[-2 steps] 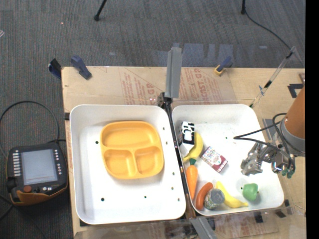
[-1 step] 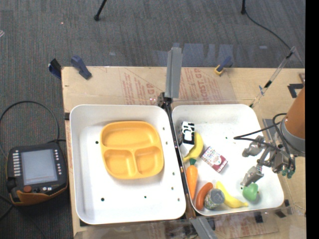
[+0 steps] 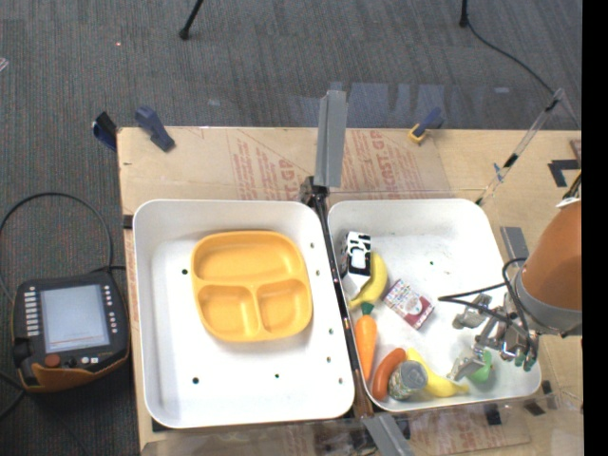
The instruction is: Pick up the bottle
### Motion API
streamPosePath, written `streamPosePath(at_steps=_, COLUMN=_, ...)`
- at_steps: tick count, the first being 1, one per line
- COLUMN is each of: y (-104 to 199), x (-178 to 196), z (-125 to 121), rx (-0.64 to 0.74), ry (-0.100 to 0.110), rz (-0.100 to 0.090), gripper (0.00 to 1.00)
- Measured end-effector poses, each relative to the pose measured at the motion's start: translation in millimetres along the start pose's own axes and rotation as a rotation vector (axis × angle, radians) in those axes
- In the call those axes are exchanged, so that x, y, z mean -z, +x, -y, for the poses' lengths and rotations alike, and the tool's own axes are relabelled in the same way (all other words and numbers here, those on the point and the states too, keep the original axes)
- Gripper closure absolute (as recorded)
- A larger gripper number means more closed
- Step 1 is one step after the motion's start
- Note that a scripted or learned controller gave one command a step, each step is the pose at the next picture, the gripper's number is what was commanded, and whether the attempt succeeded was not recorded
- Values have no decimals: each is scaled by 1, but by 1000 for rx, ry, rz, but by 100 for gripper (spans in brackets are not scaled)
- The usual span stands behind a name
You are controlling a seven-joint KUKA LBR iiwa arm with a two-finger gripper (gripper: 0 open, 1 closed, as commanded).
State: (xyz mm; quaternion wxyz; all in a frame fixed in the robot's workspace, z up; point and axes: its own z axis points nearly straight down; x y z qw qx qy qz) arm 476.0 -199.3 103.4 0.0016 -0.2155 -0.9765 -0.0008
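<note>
A small black-and-white bottle (image 3: 356, 252) lies in the right bin (image 3: 446, 218), against its left wall and just above a banana (image 3: 372, 280). My gripper (image 3: 486, 348) hangs low over the bin's front right corner, far to the right of the bottle. Directly beneath it is a green object (image 3: 483, 371), partly hidden by the metal of the gripper. The grey wrist and orange band (image 3: 560, 274) enter from the right edge.
The right bin also holds a red-and-white packet (image 3: 408, 302), a carrot (image 3: 366, 342), a red sausage-shaped toy (image 3: 387, 372), a tin can (image 3: 408, 380) and a second yellow banana (image 3: 440, 382). A yellow divided plate (image 3: 253, 284) sits in the left bin (image 3: 157, 350).
</note>
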Motion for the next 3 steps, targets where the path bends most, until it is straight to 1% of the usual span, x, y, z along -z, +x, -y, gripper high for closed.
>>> streamPosePath(at_steps=1, y=-6, x=-15, z=11, rx=11, ry=0, rz=-1, gripper=0)
streamPosePath(at_steps=2, y=-6, x=-8, z=10, rx=9, ry=-2, rz=-3, gripper=100)
streamPosePath(at_steps=3, y=-6, x=-8, z=10, rx=8, ry=-2, rz=-3, gripper=0)
